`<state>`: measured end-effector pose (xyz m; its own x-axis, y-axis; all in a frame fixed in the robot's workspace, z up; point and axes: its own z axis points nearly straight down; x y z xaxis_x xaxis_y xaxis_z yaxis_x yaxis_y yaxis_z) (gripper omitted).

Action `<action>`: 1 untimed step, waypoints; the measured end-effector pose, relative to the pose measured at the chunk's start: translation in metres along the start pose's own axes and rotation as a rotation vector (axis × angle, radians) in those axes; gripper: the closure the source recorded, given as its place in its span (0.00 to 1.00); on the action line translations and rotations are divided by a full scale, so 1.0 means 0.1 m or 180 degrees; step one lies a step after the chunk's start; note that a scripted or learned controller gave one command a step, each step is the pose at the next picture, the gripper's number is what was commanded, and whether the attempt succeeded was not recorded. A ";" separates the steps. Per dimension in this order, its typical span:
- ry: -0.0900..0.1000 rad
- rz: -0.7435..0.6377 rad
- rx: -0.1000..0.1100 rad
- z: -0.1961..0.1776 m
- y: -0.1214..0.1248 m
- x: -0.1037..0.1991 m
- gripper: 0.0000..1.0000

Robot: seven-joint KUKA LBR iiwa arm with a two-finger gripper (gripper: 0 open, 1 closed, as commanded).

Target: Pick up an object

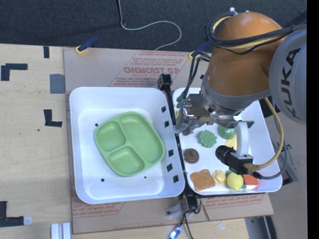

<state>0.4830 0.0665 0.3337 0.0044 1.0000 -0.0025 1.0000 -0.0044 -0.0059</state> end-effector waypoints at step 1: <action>0.0003 -0.0002 -0.0004 0.22 0.00 -0.48 1.00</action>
